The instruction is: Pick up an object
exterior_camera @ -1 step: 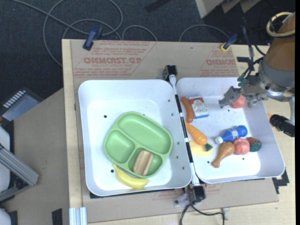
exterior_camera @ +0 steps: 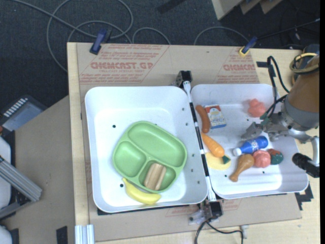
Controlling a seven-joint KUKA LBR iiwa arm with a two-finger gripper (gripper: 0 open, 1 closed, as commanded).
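Observation:
The right bin [exterior_camera: 252,191] holds several toy foods: a blue bottle [exterior_camera: 252,146], a brown drumstick [exterior_camera: 241,165], a red tomato [exterior_camera: 262,159], a small green piece [exterior_camera: 276,158], an orange carrot [exterior_camera: 213,146], a yellow piece [exterior_camera: 217,161], a sausage [exterior_camera: 203,118], a small carton [exterior_camera: 215,117] and a pink lump [exterior_camera: 256,107]. My gripper [exterior_camera: 259,130] hangs low at the bin's right side, just above the blue bottle's upper edge. Its dark body hides whatever lies directly beneath it.
The left bin [exterior_camera: 101,136] carries a green divided plate [exterior_camera: 152,141] with a tan bun [exterior_camera: 154,176] in one compartment. A yellow banana [exterior_camera: 141,193] lies beside the plate at the front. Cables run behind the bench.

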